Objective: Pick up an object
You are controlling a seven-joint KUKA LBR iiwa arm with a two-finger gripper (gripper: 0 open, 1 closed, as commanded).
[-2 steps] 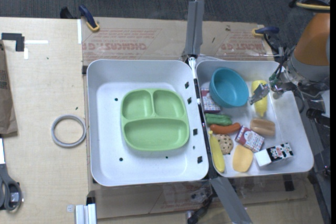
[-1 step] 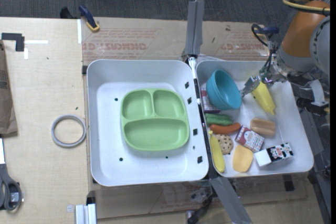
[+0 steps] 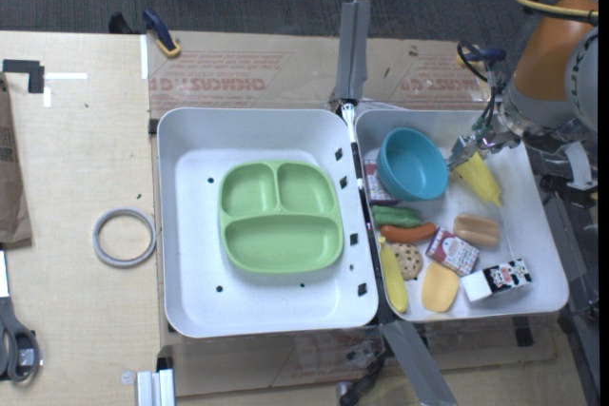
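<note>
Camera view, near edge first: right white plastic bin (image 3: pixel 547 295) has a small black-and-white milk carton (image 3: pixel 497 280) lying at its near-right corner, w/ a flat yellow-orange chip-shaped toy (image 3: pixel 440 288) and a yellow banana (image 3: pixel 392 279) beside it along the near-left side. Just behind: a round chocolate-chip cookie (image 3: pixel 409 260), a small red-and-white snack packet (image 3: pixel 453 252), a tan hot-dog bun (image 3: pixel 477 228). Then an orange-red carrot-like stick (image 3: pixel 408 232) and a green pepper-like piece (image 3: pixel 395 216) by the left wall. Further back sits a blue plastic bowl (image 3: pixel 413 164), upright.

Left white plastic bin (image 3: pixel 181 233) holds a light-green three-section plate (image 3: pixel 281 217), flat, about centred. A grey tape ring (image 3: pixel 125 236) lies on the wooden bench (image 3: pixel 76 147) left of it.

Far right: the two-finger gripper (image 3: pixel 473 147) is low in the right bin, btwn bowl and a yellow corn cob (image 3: pixel 480 179). Its tips are at the cob's upper end; can't tell if they're apart, together or clamped on it. Grey arm w/ orange band (image 3: pixel 561 48) comes in behind.
</note>
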